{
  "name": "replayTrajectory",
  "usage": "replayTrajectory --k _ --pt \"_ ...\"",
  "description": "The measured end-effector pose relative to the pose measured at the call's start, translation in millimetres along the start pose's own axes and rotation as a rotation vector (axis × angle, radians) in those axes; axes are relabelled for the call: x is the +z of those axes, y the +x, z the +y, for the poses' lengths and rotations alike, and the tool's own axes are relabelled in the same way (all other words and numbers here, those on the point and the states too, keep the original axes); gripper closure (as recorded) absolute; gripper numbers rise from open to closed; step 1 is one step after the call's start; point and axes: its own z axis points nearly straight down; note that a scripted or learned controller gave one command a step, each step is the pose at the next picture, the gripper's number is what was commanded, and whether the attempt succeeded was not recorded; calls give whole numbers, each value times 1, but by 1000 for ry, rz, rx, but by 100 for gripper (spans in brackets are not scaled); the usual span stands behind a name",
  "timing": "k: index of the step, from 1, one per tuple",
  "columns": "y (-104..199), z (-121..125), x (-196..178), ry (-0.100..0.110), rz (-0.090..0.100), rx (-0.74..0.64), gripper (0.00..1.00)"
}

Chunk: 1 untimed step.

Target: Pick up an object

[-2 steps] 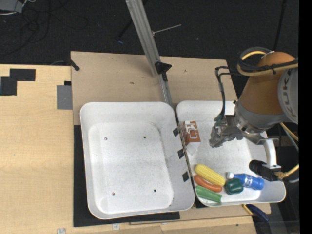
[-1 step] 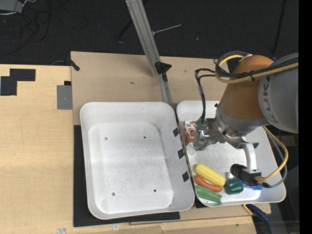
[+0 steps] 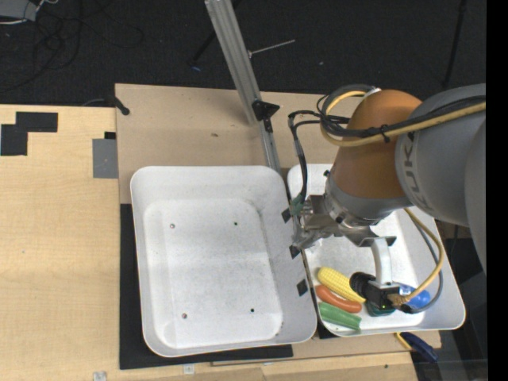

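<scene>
arm point(image 3: 444, 157): grey with an orange band, reaching in over the right bin point(image 3: 446, 312)
tool point(image 3: 304, 232): low at the right bin's left rim, next to the left bin point(image 3: 206, 260); grasp state can't tell, too dark
objects: yellow corn cob point(image 3: 340, 281), orange piece point(image 3: 337, 298) and green piece point(image 3: 340, 316), stacked close together in the right bin's near-left corner, just below the tool and not touching it
writing: dark letters on the grey arm casing, cut off, not fully readable
desk point(image 3: 55, 236): pale wood, bins side by side
</scene>
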Motion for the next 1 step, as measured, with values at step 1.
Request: replayTrajectory --k 1 --pt "54 4 4 1 -1 0 100"
